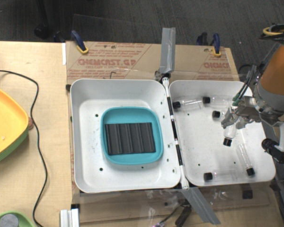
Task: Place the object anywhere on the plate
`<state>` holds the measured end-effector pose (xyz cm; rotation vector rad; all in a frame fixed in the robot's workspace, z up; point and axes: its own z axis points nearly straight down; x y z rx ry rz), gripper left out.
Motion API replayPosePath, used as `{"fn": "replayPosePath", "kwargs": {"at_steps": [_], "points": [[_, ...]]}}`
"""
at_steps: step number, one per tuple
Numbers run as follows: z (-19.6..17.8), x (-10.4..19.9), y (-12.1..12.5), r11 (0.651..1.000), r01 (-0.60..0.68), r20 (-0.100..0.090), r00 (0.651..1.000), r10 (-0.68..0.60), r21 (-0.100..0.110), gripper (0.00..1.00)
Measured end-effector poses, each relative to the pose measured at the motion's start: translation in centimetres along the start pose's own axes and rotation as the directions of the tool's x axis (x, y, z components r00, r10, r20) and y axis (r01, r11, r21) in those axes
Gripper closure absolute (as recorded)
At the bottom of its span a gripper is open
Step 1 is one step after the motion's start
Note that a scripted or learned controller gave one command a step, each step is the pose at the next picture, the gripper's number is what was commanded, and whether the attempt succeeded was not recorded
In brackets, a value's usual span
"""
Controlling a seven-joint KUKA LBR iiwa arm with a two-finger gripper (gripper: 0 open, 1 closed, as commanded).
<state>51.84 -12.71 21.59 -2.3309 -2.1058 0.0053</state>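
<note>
Clear plastic tubes with black caps lie scattered in the right bin (189, 169). The gripper (229, 120) hangs over that bin's right half, and whether its fingers are spread or closed cannot be made out. One tube (228, 135) lies just below it; another tube (244, 159) sits farther below and right. Well to its left, the teal plate (112, 122) rests in the left bin (85, 174).
</note>
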Motion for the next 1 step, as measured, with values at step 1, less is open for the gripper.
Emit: {"fn": "replayPosePath", "kwargs": {"at_steps": [1], "points": [[-0.01,0.0,0.0,1.0,0.0,0.0,1.0,0.0,0.0,0.0]]}}
